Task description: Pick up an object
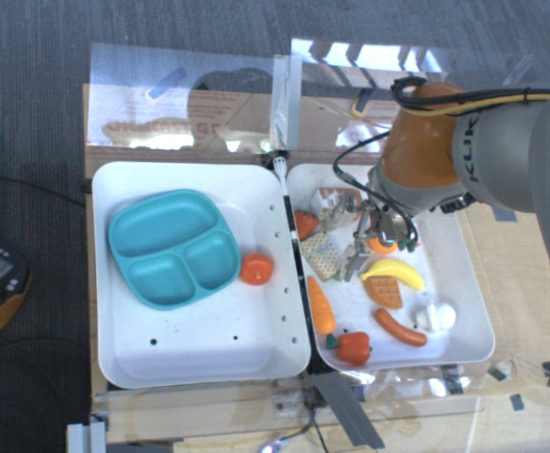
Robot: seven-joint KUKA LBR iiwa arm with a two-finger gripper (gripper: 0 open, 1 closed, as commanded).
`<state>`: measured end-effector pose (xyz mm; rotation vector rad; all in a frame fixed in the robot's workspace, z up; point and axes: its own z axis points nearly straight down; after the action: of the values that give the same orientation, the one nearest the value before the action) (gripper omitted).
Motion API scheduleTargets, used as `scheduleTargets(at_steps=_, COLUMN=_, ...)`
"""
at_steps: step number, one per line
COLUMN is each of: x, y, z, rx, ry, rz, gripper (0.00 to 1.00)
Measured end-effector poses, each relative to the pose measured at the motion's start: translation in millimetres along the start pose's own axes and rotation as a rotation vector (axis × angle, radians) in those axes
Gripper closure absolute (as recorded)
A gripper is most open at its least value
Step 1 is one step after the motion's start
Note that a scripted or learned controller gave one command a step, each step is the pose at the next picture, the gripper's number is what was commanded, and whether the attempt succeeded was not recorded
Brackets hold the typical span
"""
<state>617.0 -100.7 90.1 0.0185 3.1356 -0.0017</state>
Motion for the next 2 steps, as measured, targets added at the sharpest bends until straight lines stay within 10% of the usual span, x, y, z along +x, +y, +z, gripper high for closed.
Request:
scheduleTargets(at_steps=1, x=6.4, y=-55.3, z=-0.3, rx=0.003, ry=-0.008, rz=-0.145, gripper=0.0)
scheduleTargets(at_steps=2, x=4.2, y=-54.7, z=-12.4, rx=0.005, ry=-0.014, rz=-0.144, gripper=1.0)
